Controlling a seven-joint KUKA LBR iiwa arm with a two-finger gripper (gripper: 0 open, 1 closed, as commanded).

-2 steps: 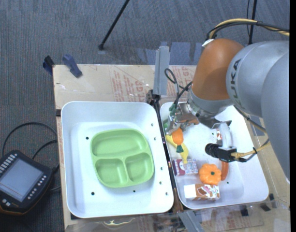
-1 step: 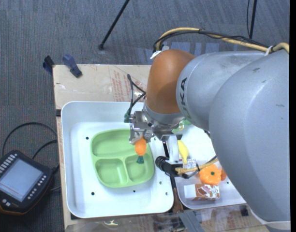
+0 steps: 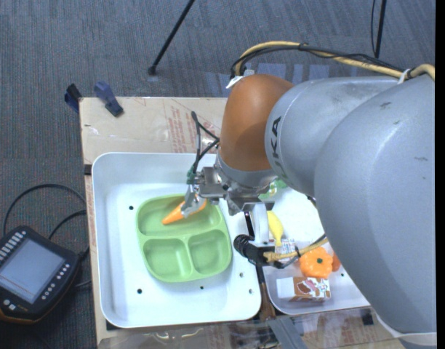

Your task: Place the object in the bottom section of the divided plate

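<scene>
So the grey two-finger gripper (image 3: pixel 195 198) sits mid-frame over the top section of the light green divided plastic plate (image 3: pixel 185 240) in the left white bin (image 3: pixel 117 267), fingers closed on the orange carrot-shaped toy (image 3: pixel 180 211). Risk as I see it: the carrot hangs over the large upper compartment, so letting go now drops it in the wrong section, and its long shape could straddle a divider.

the plate's (image 3: pixel 180 249) two lower sections lie open — arm (image 3: pixel 339 166) and carrot (image 3: pixel 180 211) crowd the upper one.
</scene>
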